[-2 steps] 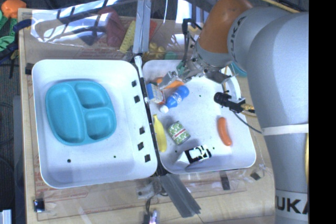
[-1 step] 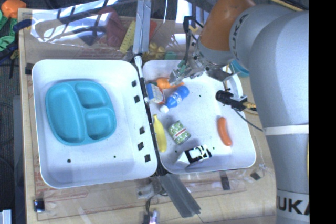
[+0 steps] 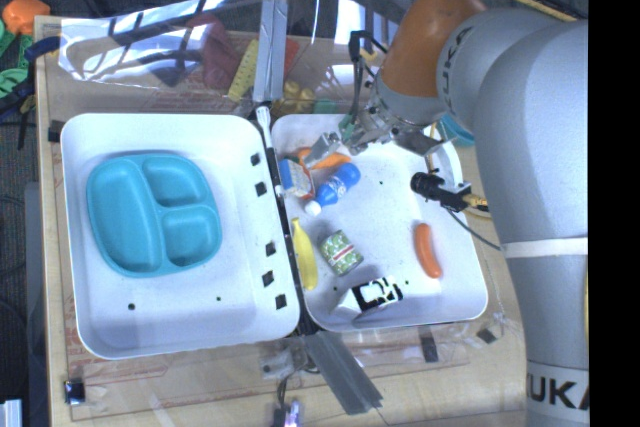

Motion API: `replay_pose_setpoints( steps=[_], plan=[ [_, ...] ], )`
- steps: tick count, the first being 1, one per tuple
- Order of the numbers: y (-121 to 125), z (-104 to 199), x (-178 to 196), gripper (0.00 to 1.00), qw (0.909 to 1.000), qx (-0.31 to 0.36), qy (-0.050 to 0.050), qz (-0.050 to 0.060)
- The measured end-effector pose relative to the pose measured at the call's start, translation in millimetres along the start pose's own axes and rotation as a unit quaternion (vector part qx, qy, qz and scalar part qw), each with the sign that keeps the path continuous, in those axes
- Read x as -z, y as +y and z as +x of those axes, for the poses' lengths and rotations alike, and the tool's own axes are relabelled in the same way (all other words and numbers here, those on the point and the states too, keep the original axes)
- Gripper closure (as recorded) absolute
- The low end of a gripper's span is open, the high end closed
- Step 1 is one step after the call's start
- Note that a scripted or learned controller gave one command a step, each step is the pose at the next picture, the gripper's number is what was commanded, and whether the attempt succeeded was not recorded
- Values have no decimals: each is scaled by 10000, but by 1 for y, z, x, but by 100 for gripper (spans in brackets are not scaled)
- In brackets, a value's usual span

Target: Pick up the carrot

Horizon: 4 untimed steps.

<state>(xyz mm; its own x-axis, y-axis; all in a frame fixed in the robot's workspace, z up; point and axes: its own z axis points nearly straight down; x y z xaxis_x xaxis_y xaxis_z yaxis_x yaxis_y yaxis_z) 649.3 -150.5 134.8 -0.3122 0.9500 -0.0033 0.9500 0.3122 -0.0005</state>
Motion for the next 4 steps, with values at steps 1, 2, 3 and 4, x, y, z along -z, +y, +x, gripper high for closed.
replay_pose_setpoints(
  steps=[1,2,3,4],
  plan=[
    [-4,-37,-44,0,9988,480,8,-3],
    [5,-7,-44,0,9910,1337,26,11],
    [6,-8,-34,100,9908,1355,20,17],
    [17,26,60,100,9988,496,14,2]
  ],
)
